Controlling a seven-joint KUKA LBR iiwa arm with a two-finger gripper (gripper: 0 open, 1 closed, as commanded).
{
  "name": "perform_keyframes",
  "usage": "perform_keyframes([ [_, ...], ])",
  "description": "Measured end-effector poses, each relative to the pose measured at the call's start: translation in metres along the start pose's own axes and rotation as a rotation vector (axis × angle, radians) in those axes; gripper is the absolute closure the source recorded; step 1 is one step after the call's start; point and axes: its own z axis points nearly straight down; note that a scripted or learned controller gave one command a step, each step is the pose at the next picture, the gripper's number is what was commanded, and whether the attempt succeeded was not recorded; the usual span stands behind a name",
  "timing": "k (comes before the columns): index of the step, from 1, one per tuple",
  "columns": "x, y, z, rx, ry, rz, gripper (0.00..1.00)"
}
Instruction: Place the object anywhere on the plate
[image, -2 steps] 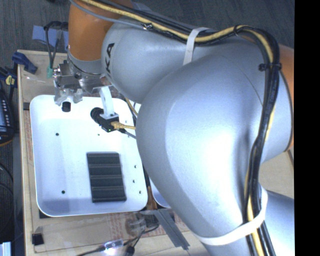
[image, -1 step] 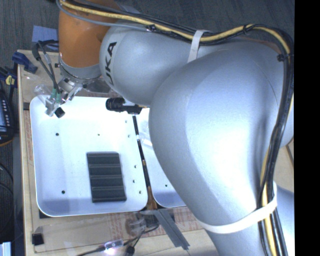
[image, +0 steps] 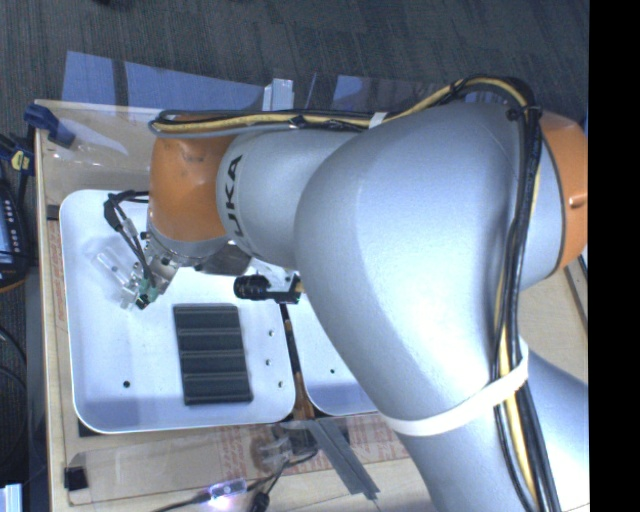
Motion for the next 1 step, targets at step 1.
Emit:
perform_keyframes([
  [1,0.0334,-0.0627,0.0,0.001,0.001,-0.344,1.0],
])
